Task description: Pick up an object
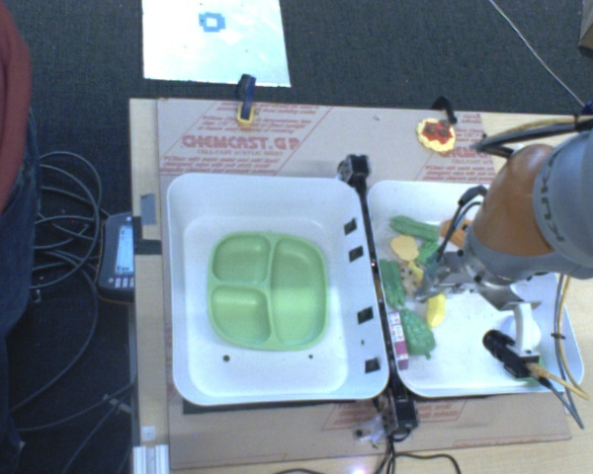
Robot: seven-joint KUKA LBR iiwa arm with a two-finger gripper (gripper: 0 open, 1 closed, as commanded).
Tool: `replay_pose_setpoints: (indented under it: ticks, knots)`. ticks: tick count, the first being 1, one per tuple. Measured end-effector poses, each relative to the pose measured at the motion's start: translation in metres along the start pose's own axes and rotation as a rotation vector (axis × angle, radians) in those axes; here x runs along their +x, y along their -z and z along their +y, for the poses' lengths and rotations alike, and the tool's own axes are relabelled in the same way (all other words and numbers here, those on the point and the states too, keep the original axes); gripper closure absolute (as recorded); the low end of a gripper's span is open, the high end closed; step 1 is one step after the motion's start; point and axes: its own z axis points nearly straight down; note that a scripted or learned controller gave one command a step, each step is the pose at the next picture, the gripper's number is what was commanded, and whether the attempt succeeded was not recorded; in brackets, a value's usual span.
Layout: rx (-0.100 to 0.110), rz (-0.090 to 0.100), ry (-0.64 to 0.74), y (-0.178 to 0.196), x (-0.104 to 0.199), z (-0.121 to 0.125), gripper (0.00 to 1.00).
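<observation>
1. Gripper (430,286) is lowered into the right bin (474,375); whether it is open cannot be told.
2. Yellow piece (436,310) is seen just below it, green pieces (393,282) just left.

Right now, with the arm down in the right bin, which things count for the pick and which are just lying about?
For the job:
- gripper, low among the small items
- right bin
- green pieces, yellow piece, dark green piece

Lying about:
- left bin with the green divided tray
- yellow and red item on the board behind
- white sheet
</observation>
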Motion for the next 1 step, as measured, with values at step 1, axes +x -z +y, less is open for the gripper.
replay_pose_setpoints:
  ticks: [1]
  knots:
    - [-0.005,0.008,0.004,0.1201,0.0832,-0.0104,1.0]
